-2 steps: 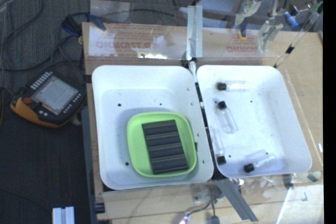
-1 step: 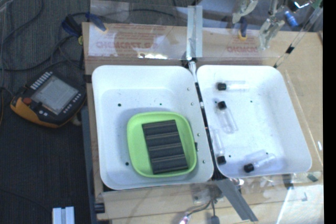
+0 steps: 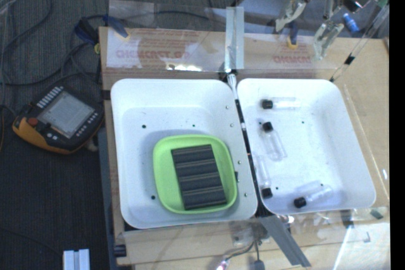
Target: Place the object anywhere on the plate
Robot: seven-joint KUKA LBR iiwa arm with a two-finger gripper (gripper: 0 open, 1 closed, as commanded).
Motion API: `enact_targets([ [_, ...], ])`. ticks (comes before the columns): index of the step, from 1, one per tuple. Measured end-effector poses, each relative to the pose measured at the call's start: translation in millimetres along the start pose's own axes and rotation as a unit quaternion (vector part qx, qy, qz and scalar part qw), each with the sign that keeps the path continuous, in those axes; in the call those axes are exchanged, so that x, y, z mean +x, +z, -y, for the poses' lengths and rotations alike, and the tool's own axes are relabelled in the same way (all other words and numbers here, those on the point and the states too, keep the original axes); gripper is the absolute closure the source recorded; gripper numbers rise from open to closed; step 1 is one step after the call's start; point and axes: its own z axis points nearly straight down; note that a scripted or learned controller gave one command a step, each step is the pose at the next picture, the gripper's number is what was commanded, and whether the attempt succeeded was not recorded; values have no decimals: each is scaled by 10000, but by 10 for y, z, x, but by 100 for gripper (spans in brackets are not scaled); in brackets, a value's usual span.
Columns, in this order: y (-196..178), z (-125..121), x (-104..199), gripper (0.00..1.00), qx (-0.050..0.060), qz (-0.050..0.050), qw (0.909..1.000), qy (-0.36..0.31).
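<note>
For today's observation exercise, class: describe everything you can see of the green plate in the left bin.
The green plate is a lime-green, rounded-square dish with a raised rim, plastic by its look. It lies flat on the floor of the left white bin, toward the near edge and slightly turned. A dark grey ribbed block rests on it, covering most of its middle, so mainly the rim and the left strip show. Its near-right corner sits close to the bin's wall.

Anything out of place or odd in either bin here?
Nothing looks damaged or spilled. The dark ridged block already lies on the green plate in the left bin. Four clear black-capped vials lie scattered on their sides in the right bin.
</note>
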Motion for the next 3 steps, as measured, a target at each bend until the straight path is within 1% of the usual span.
enact_targets([
  [1,-2,64,51,0,0,2,9948,-1021],
  [2,43,161,127,0,-7,0,9737,-2280],
  [3,8,145,112,0,-12,-1,9510,-3091],
])
